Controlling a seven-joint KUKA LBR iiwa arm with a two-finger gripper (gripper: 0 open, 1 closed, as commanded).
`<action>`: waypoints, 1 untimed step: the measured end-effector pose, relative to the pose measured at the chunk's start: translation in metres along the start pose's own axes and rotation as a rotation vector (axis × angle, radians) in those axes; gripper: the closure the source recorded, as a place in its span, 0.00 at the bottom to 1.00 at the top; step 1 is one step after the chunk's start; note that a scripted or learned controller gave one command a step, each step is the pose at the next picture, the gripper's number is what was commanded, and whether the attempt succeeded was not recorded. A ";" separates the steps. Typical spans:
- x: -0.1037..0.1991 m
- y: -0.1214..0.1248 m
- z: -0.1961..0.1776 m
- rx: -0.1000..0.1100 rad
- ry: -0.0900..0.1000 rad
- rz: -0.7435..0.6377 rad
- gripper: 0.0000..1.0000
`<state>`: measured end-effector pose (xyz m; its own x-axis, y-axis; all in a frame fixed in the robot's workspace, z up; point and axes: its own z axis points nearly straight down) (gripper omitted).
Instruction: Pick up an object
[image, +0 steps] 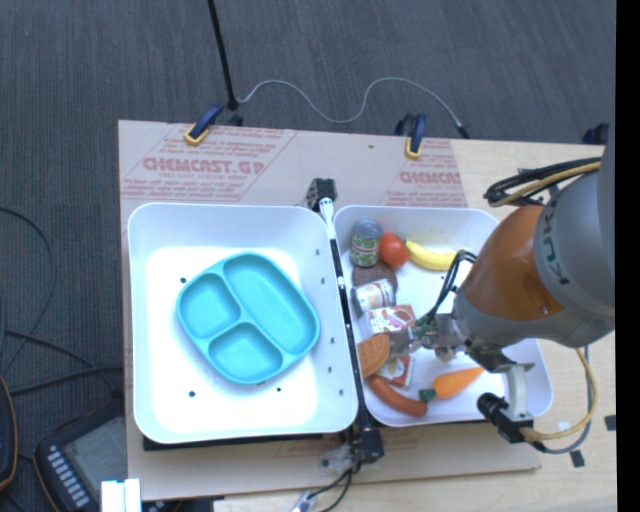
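While the toy food lies heaped in the right bin (520, 395), no one piece is marked out as the target – a packet (390, 320) with a red and white label sits nearest the gripper (412, 340), just to its left. Whether the jaws are parted or closed cannot be told, and nothing shows between them. Below the packet lie a brown round cookie (373, 352) and a sausage (397, 398); a carrot (458, 381) lies just beside the sausage's right end, under the arm (530, 270). Above the packet stand a small can (375, 295), a green-lidded jar (366, 243), a tomato (393, 250) and a banana (432, 257) – all toward the bin's far side. Reaching in from the right, the arm covers much of that bin. Beside it, the left bin (150, 300) holds a blue three-part plate (247, 316), lying flat near its middle
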<state>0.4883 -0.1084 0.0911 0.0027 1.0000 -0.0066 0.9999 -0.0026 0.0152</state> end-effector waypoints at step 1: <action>0.003 0.003 -0.013 -0.004 0.008 -0.002 1.00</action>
<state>0.4912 -0.1056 0.1040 0.0006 1.0000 0.0016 0.9998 -0.0006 0.0189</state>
